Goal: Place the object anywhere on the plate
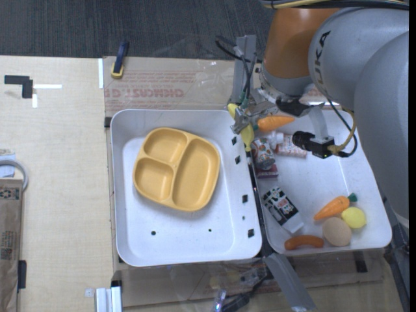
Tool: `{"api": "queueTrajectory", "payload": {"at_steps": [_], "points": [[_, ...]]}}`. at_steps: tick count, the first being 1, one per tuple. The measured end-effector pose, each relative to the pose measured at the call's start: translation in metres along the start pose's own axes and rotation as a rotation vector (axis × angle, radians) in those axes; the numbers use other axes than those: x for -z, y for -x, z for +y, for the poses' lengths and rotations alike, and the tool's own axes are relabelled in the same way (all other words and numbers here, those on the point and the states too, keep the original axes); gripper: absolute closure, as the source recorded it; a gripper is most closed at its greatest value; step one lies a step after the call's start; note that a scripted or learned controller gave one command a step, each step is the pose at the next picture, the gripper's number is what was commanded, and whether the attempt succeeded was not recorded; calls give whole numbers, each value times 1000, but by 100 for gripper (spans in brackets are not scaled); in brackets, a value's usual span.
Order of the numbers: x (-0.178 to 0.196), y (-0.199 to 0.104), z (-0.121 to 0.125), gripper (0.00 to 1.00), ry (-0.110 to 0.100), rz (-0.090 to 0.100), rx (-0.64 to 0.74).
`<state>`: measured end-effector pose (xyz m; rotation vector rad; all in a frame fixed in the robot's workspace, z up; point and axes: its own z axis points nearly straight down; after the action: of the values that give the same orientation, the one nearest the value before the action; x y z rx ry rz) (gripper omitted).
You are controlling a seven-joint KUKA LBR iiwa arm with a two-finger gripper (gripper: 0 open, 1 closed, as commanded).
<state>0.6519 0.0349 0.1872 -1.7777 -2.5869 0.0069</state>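
Observation:
A yellow plate [176,168] with three compartments lies in the left bin [130,239]. My gripper [241,123] hangs over the divider between the two bins, near their far end, just right of the plate's far right corner. It is shut on a small yellow object [247,137], whose ends stick out above and below the fingers. The object is lifted off the bin floor and is mostly hidden by the fingers.
The right bin [325,174] holds an orange carrot-like piece [276,121], a small can [264,156], a wrapped packet [290,147], a black-and-white carton [282,208], a carrot [333,207], a lemon [354,218], an egg [336,231] and a sausage [303,242]. A black cable plug [312,142] hangs from the arm.

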Motion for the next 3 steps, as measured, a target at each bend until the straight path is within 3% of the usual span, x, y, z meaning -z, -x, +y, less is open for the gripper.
{"api": "queueTrajectory", "payload": {"at_steps": [1,2,3], "points": [[0,-67,-3,100,-2,1,129],[0,-44,20,100,0,-1,-50],[0,-44,20,0,0,-1,-49]]}}
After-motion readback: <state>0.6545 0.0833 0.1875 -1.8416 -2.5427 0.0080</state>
